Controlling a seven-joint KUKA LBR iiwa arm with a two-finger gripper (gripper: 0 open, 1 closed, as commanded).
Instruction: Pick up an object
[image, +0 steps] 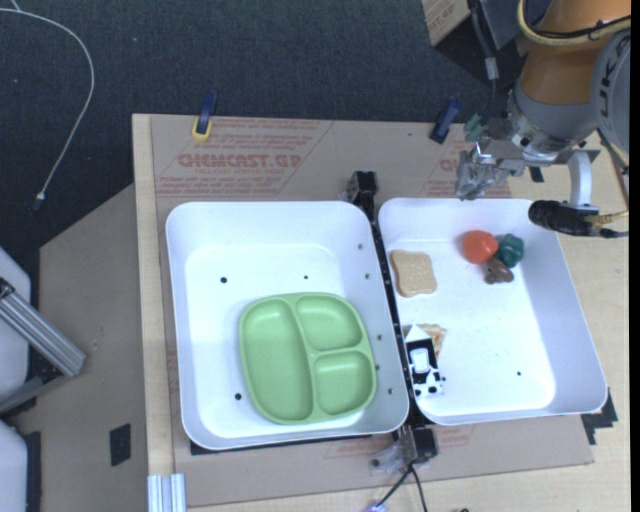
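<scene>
The pincer (478, 178) hangs over the far rim of the right bin (540, 395), at the end of the grey arm with its orange band (562, 70); whether it is spread or pressed together I cannot tell, and nothing shows in its grip. In that bin lie a slice of bread (413, 272) near the left wall, an orange-red ball (479, 245) touching a teal piece (510, 249) and a brown piece (498, 271) — a tight cluster near the far right — and a small black-and-white item (424, 362) by the near left wall. The left bin (200, 240) holds a green divided tray (306, 356). Both bins sit on the counter (260, 155).
</scene>
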